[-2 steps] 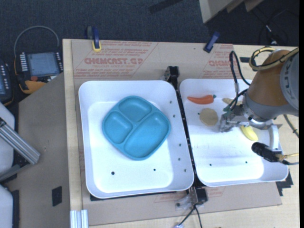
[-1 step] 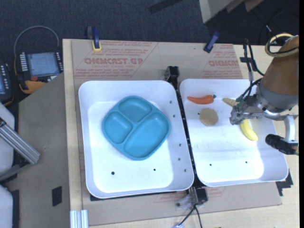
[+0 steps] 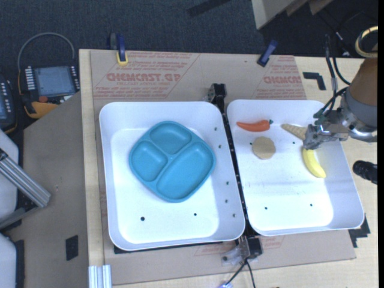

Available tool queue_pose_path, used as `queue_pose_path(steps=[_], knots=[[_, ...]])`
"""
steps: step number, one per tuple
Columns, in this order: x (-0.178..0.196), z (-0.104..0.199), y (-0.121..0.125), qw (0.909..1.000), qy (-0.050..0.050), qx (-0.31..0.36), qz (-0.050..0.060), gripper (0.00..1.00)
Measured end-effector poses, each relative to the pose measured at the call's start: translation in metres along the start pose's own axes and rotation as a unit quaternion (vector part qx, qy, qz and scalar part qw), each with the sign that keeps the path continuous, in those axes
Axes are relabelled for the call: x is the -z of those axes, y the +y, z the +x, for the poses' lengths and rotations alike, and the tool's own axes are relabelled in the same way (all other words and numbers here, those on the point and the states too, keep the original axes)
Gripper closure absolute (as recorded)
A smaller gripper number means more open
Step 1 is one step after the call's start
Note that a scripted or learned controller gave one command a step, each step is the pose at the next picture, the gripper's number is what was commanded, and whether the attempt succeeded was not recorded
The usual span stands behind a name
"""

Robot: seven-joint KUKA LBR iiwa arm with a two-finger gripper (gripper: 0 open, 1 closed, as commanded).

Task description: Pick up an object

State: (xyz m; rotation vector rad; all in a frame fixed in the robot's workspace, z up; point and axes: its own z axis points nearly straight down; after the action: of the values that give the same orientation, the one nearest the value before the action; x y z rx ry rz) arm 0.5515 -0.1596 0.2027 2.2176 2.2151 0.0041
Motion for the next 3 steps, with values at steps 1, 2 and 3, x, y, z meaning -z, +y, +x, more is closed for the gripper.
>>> queue_pose_path(steps=[1,2,3], knots=[[0.060,0.008,0.004,1.0000,0.000,0.002,-0.001,1.00],[0.058,0.055,0.027,1.0000,0.001,0.003,0.001,1.00],[0.043,0.112,0.047,1.0000,0.002,0.004,0.002,1.00]])
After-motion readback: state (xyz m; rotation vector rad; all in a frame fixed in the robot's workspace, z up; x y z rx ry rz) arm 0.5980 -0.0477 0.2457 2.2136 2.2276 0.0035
